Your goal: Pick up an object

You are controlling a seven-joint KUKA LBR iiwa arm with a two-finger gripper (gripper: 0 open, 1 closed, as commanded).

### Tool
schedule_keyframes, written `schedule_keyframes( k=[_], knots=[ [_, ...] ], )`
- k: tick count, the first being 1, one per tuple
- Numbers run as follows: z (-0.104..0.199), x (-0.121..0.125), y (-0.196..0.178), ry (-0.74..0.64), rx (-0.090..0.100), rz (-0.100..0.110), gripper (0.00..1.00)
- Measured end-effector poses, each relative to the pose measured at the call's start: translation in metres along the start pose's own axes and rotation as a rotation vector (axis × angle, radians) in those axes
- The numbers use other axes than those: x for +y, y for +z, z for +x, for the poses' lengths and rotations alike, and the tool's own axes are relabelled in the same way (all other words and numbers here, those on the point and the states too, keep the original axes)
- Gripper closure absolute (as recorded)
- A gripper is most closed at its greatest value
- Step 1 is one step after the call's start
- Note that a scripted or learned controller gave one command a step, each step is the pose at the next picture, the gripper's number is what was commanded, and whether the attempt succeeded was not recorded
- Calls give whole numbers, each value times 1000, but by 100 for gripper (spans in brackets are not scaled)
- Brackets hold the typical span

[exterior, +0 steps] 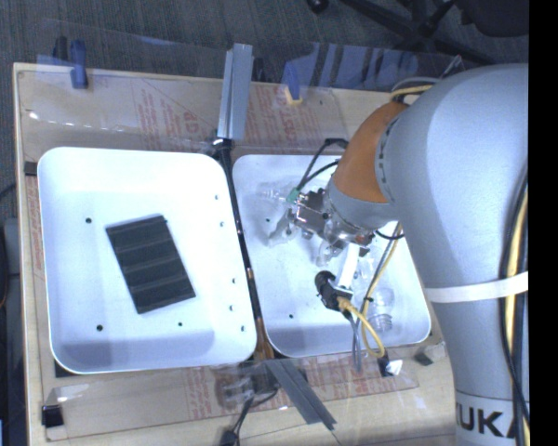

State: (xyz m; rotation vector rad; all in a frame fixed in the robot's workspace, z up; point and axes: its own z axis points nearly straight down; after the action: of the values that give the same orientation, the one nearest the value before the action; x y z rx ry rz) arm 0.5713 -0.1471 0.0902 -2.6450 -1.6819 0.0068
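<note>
A dark ribbed rectangular pad (151, 263) lies flat in the left bin (65, 184), a little left of its middle. My gripper (286, 221) is low in the upper left part of the right bin (288, 337), under the grey arm with the orange band (363, 170). A small clear plastic piece (272, 197) lies just beside the gripper, toward the bin's back left corner. Whether it touches the gripper is unclear. Another clear, roundish item (381, 321) rests near the right bin's front right corner.
Black and yellow cables (353, 314) hang from the wrist over the right bin's front half. A metal divider bar (234, 91) stands behind the gap between the bins. The large grey arm body (474, 212) covers the bench's right side.
</note>
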Motion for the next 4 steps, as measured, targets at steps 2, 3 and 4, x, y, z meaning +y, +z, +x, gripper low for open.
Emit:
schedule_keyframes(
  k=[2, 3, 4],
  knots=[
    [-40, 14, -79, 15, 0, -5, 0],
    [-61, -22, -157, -167, -1, -8, 0],
    [-62, -2, -172, -408, -3, -8, 0]
  ],
)
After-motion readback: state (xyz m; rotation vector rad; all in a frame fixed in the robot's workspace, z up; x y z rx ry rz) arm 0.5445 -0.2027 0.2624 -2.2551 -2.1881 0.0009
